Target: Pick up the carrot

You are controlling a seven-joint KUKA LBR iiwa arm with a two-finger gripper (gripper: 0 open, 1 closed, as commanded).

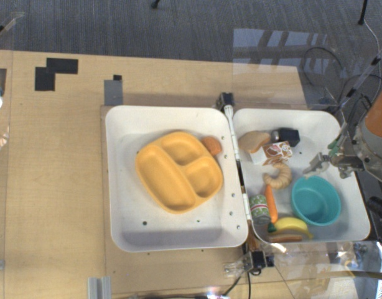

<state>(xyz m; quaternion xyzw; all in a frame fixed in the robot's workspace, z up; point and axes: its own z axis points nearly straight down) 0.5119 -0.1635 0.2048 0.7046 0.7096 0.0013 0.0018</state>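
Observation:
The carrot (271, 204) is a slim orange stick lying lengthwise in the right bin (328, 120), near its left wall. It rests between a small green can (260, 208) and a teal bowl (315, 201), just below a croissant (278, 178). My gripper (333, 166) hangs over the right side of the same bin, above the bowl's upper right rim. It is open, holds nothing, and sits well to the right of the carrot.
A banana (292, 224) and a hot dog (284, 236) lie by the carrot's lower end. A bread piece (254, 141), a black item (285, 134) and a small packet (278, 150) sit further back. The left bin (125, 229) holds a yellow divided plate (178, 170) and an orange lump (211, 145).

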